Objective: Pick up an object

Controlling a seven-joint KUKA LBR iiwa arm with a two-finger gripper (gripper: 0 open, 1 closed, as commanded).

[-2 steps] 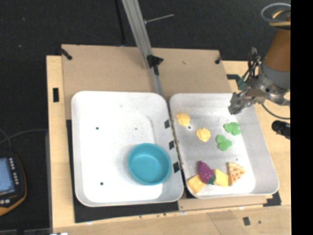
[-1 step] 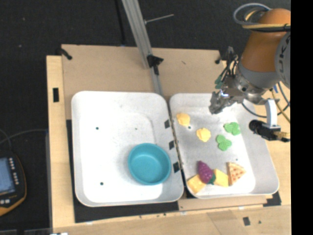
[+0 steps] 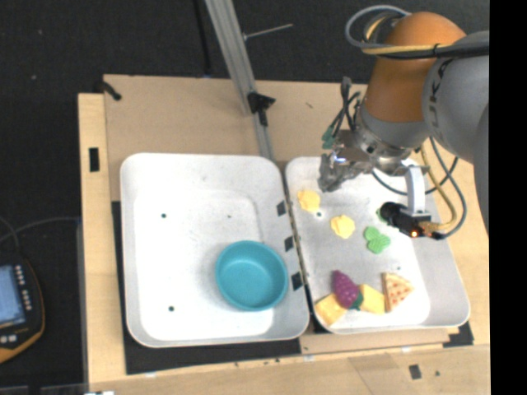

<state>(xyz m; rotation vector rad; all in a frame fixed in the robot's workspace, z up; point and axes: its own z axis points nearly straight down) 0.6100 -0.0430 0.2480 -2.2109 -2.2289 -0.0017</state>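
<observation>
Just beyond the gripper (image 3: 332, 177), whose opening I cannot tell, a small yellow toy piece (image 3: 309, 200) lies in the right bin (image 3: 445, 295) near the teal bowl (image 3: 251, 275)'s far side, likely light, rigid, slick plastic, best pinched across its narrow sides.

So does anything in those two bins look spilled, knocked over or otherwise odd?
Nothing stands out. The blue bowl sits upright in the left bin, and the small toy foods lie loose in the right bin, none over a rim. The tool hangs above that bin's far end.
</observation>
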